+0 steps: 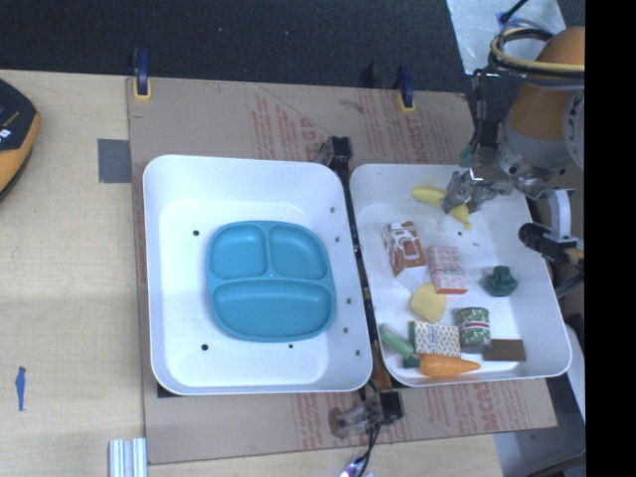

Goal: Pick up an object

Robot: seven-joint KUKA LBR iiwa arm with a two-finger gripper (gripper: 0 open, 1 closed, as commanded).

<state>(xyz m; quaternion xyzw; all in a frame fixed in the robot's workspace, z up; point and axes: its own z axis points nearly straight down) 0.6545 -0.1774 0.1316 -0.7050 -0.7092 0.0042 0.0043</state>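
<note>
Arm enters from the right edge of the frame, wrist over the upper right corner of the right bin (556,296). Gripper (463,207) is down low in that bin's upper part, right at the yellow banana-shaped toy (429,196). The banana lies against the bin's upper wall; a yellow bit also shows just under the fingertips, so the jaws seem to be clamped on or pinching the banana's right end. The view is small and cluttered there, so I cannot tell for sure whether they are apart or together.

Progress, as a judgement: reach done, descent done, grasp at best in the making. Banana looks to be resting on the bin floor, not raised. No lift yet. Left to do: secure the grip, raise the object clear of the bin.

Other candidates sit untouched in the right bin:
- brown-and-white carton (402,246) at centre
- red-white box (446,268) beside it
- yellow wedge (428,304) below
- green can (473,327)
- dark green lump (501,282) toward the right wall
- orange carrot (447,366) along the lower wall, with a brown block (505,350) just right of it

Left bin (169,266) holds a blue divided plate (269,279), centre of the frame, well apart from the gripper. Both bins sit on the cardboard-covered table (70,296).
</note>
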